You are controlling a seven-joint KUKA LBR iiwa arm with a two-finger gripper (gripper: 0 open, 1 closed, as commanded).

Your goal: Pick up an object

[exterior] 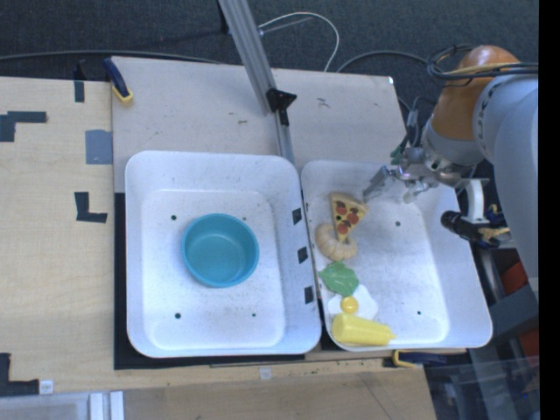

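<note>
The pale bench [192, 116] bears two white bins, left [140, 234] and right [437, 278], touching.

Robotics lab: taped bench [52, 234], white bins [210, 169] (toy food), cables [306, 24].

Overhead slanted view of a workbench [52, 234] w/ light wood top, marked w/ dark tape pieces [86, 206] & a grey tape patch [99, 146] at left. A pale grey board [201, 116] lies on the bench, a blue-and-yellow clamp [117, 80] at its upper left corner. A slanted metal pole [249, 46] crosses the board from the top. Behind the bench, dark carpet floor [105, 11] w/ thin cables [315, 24] looping across it. Light even, no strong shadows.
</note>
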